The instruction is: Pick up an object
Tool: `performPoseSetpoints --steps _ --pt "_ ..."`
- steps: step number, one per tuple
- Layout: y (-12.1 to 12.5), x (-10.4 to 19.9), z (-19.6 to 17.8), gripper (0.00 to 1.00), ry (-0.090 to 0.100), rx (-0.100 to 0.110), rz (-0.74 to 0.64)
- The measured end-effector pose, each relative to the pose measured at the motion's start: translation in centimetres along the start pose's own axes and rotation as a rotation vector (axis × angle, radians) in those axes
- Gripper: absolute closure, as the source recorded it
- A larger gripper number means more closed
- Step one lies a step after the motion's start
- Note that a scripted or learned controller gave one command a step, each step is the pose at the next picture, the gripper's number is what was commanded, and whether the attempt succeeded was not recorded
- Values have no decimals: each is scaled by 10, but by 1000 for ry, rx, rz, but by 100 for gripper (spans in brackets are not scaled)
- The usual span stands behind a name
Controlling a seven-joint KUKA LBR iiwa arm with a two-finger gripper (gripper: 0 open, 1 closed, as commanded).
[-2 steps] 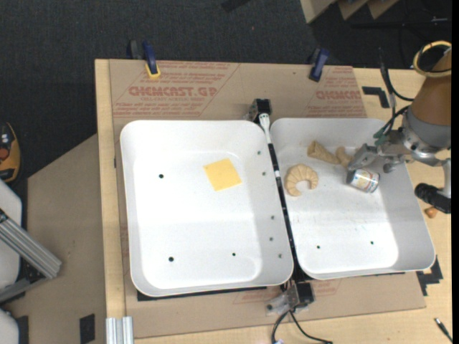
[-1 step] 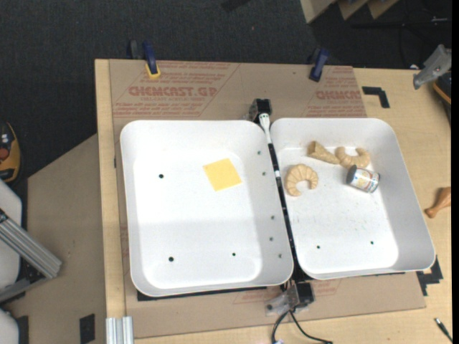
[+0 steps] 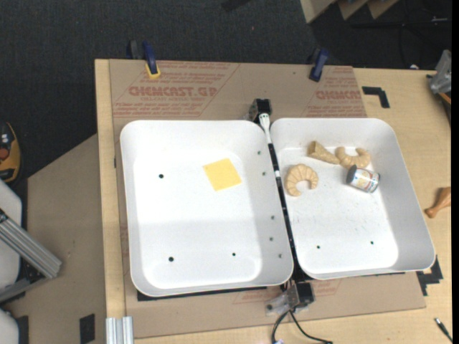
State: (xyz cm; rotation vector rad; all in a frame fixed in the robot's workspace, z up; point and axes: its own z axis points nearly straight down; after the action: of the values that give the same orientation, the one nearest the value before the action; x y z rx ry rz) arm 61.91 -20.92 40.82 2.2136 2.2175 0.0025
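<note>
How the jaws stand, wide or narrow, cannot be told here, so the approach has to be planned from the layout of the things alone. The jaws will come in from the right, and closest to that side is the right bin (image 3: 401,213), which holds everything worth trying first. The small can (image 3: 363,180) lies tipped on its side nearest that entry. It looks rigid and round, so it would probably roll unless the jaws close across its body, not along it. Just beyond it, touching or nearly so, is a pale lumpy piece (image 3: 356,156), and beside that a tan bone-like piece (image 3: 324,152). These three crowd together, and a descent there risks nudging a neighbour. Farther in, standing apart, is the croissant (image 3: 301,179). It is likely the best pick, with free floor on all sides, and the jaws should open wide, centre over its thick middle and close across the curve. Farthest from the jaws, in the left bin (image 3: 143,213), lies a flat yellow square (image 3: 221,174). It seems too thin to pinch off the floor and is best left. Both bins sit on the brown surface (image 3: 215,84).
</note>
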Motion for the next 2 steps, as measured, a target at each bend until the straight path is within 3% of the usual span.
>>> performPoseSetpoints --steps 1,2 --pt "-39 55 62 100 9 15 -2" --pt "-142 104 165 100 12 26 2"
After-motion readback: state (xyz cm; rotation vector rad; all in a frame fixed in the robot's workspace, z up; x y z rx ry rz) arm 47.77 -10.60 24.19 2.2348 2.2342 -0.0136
